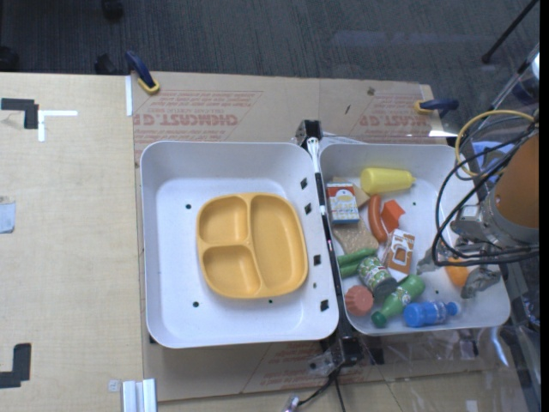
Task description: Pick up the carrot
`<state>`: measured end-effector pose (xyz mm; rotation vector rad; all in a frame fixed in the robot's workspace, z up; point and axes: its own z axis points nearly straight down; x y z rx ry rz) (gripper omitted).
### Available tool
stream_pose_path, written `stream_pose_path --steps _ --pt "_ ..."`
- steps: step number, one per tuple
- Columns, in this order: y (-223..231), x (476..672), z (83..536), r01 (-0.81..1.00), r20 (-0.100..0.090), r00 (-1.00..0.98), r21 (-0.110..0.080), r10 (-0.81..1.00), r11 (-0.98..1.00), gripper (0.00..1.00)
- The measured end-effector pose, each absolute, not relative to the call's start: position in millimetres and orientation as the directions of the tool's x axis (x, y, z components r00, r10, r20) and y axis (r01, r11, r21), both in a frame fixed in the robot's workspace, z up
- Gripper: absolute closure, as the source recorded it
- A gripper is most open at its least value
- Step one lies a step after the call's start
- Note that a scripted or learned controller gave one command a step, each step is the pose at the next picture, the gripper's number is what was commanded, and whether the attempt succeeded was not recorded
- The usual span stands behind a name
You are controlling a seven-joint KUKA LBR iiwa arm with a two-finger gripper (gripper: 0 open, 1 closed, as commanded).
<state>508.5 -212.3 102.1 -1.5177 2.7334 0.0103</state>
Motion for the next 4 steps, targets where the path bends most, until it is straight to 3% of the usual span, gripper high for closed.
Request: stream_pose_path --steps 1,2,3,4 --pt "-211.0 511.6 112.1 -0.848 -0.021 -0.530 -0.006 -0.847 0.531 1.00" --pt "-170.4 578.8 92.9 -0.825 -0.007 -0.565 -0.002 -0.825 0.565 1.00" --pt "-220.3 606.6 93.3 -0.990 -0.006 -0.140 -0.006 -0.990 0.140 1.00" --pt "-218.9 558.8 92.6 -0.956 -0.006 0.292 -0.005 -0.956 -0.292 1.00"
